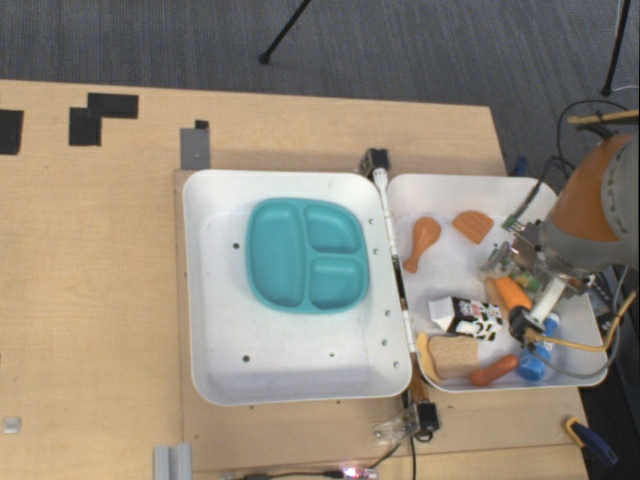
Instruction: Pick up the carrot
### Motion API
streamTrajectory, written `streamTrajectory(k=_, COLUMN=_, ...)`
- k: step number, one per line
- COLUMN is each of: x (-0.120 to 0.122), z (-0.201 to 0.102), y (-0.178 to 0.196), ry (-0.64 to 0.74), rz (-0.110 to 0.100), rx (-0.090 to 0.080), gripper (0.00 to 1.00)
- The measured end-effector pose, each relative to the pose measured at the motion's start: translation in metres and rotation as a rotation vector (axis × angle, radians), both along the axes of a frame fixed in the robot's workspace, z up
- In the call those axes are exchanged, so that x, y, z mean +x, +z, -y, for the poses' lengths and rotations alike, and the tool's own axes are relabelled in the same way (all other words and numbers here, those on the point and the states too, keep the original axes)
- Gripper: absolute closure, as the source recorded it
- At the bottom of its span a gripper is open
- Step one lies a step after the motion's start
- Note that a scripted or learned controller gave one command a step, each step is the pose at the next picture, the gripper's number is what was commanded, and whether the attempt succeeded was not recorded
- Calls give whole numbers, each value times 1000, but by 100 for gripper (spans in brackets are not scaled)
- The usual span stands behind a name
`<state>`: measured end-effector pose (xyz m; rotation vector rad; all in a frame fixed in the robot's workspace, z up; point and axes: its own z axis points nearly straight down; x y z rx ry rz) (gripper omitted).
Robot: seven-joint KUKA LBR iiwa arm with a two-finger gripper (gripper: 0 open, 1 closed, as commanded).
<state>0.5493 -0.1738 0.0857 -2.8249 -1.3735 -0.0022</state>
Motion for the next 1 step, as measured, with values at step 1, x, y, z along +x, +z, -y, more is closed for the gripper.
streamTrajectory(k=1, x=3, z=-2, y=11, ry=5, rz=5, rx=-1, gripper=100)
